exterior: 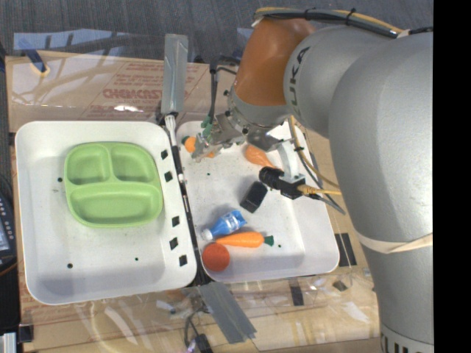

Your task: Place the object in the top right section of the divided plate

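Two white bins, left bin [29, 219] and right bin [298, 234], touch side by side on cardboard [110, 87], with grey floor beyond. The green divided plate [114, 184] lies in the left bin with bare white floor around it; its top right section [137, 164] is near the shared rim. The gripper [208, 141] hangs over the right bin's far-left corner; open or closed, cannot tell. A small orange object [190, 145] sits just beside it, partly hidden, axis unclear. The carrot [239, 240] lies crosswise, green tip pointing right.

Claw [207, 140] over far end of right bin [298, 230]; divided plate [114, 182] in left bin [44, 226], to claw's left; bottle [224, 224], carrot [241, 240], ball [215, 257] clustered well before it.
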`<state>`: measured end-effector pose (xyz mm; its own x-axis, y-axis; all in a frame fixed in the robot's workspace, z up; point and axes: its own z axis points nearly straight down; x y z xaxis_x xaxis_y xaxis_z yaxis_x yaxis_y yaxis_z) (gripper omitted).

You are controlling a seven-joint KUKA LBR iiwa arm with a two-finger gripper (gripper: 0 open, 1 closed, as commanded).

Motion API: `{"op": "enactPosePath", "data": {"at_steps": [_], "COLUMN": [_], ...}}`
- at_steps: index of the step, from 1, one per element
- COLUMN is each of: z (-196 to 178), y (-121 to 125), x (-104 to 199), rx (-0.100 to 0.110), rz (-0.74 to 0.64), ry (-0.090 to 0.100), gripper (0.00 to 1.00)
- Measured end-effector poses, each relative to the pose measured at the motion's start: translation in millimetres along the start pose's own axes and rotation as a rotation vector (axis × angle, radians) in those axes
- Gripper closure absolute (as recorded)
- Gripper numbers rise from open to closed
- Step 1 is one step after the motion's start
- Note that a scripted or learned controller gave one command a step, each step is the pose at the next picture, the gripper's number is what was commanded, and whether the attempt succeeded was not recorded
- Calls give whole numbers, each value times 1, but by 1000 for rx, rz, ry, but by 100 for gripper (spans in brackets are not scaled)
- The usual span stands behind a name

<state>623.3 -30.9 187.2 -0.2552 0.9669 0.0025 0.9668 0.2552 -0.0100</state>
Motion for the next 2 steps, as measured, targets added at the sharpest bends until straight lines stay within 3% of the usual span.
{"op": "enactPosePath", "data": {"at_steps": [1, 2], "z": [1, -5], "y": [2, 2], "x": [56, 54], "rx": [2, 8], "rz": [-199, -201], "ry": [0, 0], "gripper": [100, 100]}}
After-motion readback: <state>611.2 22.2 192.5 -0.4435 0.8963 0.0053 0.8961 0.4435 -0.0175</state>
